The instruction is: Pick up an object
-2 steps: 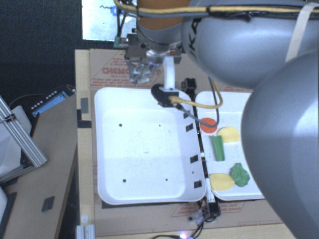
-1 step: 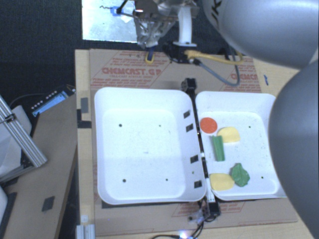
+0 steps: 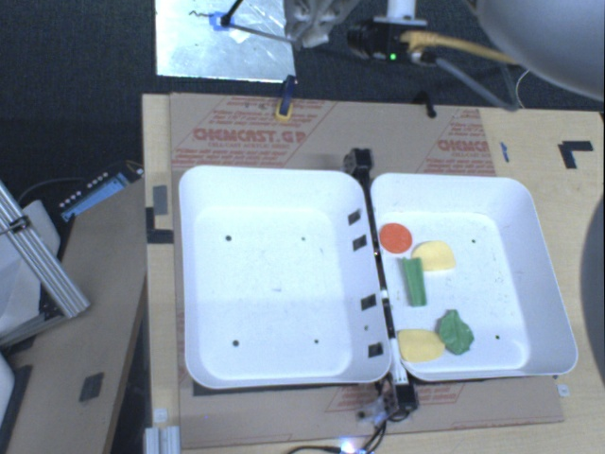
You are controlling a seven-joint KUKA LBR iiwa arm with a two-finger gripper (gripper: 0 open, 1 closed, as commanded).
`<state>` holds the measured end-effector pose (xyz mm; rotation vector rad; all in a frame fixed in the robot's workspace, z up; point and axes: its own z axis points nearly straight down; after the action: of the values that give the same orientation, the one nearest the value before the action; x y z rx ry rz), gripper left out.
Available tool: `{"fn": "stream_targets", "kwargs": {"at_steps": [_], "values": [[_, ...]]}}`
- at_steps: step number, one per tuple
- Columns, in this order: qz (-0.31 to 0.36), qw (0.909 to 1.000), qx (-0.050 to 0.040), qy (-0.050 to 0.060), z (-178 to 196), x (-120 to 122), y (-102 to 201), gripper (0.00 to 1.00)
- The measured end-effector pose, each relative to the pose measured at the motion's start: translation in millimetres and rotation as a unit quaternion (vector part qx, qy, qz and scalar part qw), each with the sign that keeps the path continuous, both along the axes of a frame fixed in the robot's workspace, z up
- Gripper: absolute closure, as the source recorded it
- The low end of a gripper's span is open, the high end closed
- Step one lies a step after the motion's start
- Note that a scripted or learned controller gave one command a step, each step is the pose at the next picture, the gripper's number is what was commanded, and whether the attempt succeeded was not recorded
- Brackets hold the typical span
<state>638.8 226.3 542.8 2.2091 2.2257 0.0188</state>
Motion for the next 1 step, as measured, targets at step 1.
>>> {"fn": "stream_targets", "kwargs": {"at_steps": [1], "values": [[-0.003, 0.9999, -0.0045, 0.013, -230.0, -9.1, 7.6, 1.0]]}}
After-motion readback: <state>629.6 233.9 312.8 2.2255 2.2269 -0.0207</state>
